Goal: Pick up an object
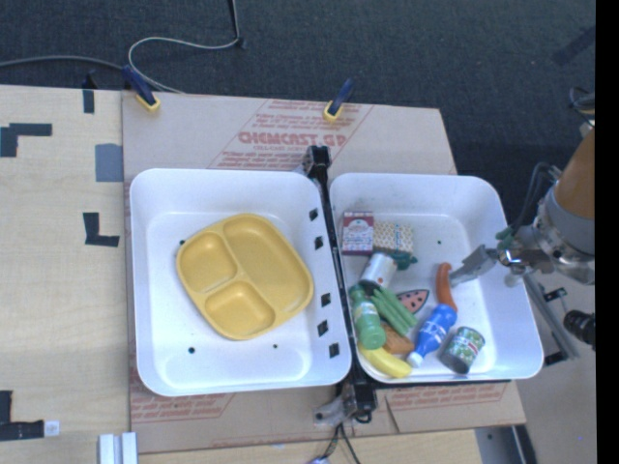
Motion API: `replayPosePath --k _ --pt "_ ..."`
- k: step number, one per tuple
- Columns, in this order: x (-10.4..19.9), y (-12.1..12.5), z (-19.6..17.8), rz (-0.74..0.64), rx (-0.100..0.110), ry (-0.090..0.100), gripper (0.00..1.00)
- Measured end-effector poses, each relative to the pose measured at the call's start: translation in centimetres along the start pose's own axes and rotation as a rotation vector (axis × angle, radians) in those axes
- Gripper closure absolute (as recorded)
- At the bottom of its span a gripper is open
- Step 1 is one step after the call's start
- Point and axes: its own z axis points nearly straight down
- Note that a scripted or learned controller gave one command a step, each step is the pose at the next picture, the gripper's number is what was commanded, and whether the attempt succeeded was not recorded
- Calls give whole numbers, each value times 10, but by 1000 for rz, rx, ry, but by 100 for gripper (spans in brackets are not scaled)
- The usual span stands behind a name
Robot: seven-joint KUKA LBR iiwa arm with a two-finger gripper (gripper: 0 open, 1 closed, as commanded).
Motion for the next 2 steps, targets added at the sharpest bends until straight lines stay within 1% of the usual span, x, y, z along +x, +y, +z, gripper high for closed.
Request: replayPosePath --k 1,2 --pt "-23 9 139 1 0 0 0" --pt "0 17 143 2 -6 -4 0"
